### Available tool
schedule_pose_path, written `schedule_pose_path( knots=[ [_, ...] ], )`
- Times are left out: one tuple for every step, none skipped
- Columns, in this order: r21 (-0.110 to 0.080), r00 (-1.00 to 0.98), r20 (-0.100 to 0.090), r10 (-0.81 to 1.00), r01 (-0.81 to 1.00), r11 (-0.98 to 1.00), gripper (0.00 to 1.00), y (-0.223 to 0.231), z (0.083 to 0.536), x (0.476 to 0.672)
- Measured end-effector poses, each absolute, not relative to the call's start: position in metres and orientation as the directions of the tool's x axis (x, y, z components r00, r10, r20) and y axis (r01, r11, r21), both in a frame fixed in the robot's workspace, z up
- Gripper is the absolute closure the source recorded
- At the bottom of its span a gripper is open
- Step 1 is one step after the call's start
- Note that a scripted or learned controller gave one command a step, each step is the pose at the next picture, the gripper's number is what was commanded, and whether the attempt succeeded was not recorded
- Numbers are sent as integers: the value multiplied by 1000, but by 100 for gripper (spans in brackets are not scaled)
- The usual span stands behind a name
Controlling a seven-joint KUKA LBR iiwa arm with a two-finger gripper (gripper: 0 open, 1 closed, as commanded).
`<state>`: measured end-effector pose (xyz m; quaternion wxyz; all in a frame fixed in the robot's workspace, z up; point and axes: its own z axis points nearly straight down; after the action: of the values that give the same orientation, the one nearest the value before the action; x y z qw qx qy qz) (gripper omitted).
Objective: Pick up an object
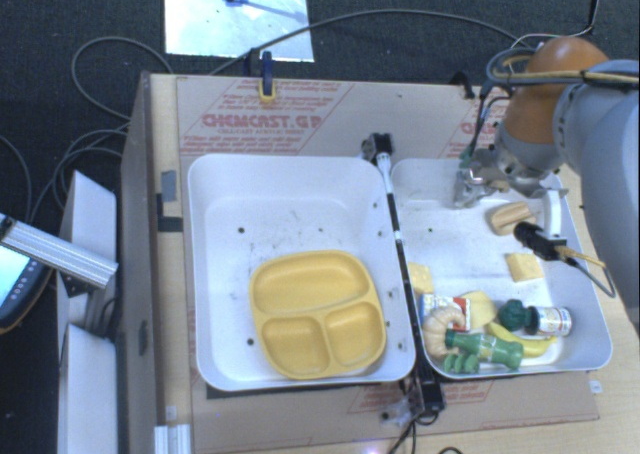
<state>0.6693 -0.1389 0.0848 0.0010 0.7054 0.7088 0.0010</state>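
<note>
Reading "CHEMCAST" on bench board [262,122] (red print); pincer [472,182] over right bin [440,204]

Both bins [215,182] are white. The divided tray [315,312] at lower centre is yellow. The arm [590,122] at the upper right is grey with an orange band [550,92]. The bench board [300,112] is tan with red lettering. The floor [80,2] is dark.

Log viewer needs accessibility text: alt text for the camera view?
A grey arm's tool hangs over the far end of the right bin, apart from the small toys heaped at that bin's near end. The left bin holds a yellow divided tray.
</note>
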Motion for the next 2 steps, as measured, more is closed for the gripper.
schedule_pose_path(
  knots=[
    [8,-1,-4,1000,1000,1,100,-173,238,602],
    [2,-4,0,1000,1000,4,100,-81,254,556]
  ],
)
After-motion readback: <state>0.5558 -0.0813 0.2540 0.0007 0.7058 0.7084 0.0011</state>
